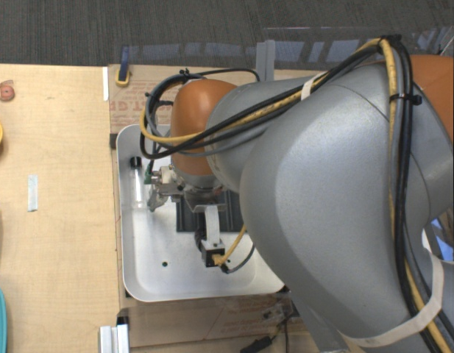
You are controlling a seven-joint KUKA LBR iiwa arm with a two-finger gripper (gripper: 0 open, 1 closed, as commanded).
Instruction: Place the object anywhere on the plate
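Visibility is rough on this one, the arm [337, 197] blankets most of the white bin [138, 271] from my seat. The gripper [191, 197] is down low around the middle of the bin, and I honestly can't tell if the pincer is open or closed on anything, since the wrist sits right on top of it.

Just beneath it, poking out toward 3 and 9 o'clock, there's a dark slab [184, 215]. It's flat, matte, straight-edged, maybe ribbed. My best guess is that's the object, though it might be the plate instead.

If it is the object, I'd expect it to be stiff and fairly light, not fragile. Lying flat on that smooth glossy floor, it could skate away when nudged. I'd pinch it across the narrow width at the long edges rather than try to get under it.

Other stuff: a small green bit [148, 175] near the bin's wall at about 10 o'clock, and a tiny dark speck [165, 264] toward 7. The bin has rounded corners and looks like moulded plastic. The wooden bench [57, 234] at 9 o'clock is pale and grainy.
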